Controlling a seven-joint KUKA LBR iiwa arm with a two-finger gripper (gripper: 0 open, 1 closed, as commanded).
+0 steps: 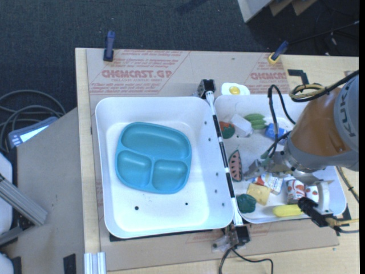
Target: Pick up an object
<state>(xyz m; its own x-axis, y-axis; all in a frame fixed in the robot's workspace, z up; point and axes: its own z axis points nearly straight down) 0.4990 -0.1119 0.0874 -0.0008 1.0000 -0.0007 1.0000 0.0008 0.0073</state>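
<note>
My gripper (267,166) reaches down into the right bin (339,197), in its middle, under the arm's orange band (315,131). Several small toys lie around it. A watermelon slice (235,165) rests just to its left by the bin wall. A yellow block (260,194) and a dark green piece (247,202) sit just in front of it. A red and white packet (272,183) lies right under the wrist. What is between the fingers is hidden by the wrist.
A yellow banana (287,210) and a red-white can (296,189) lie at the bin's front. A green pod (255,119), a blue piece (272,132) and a red-green piece (226,130) lie at its back. The left bin (108,153) bears a blue divided plate (153,157).
</note>
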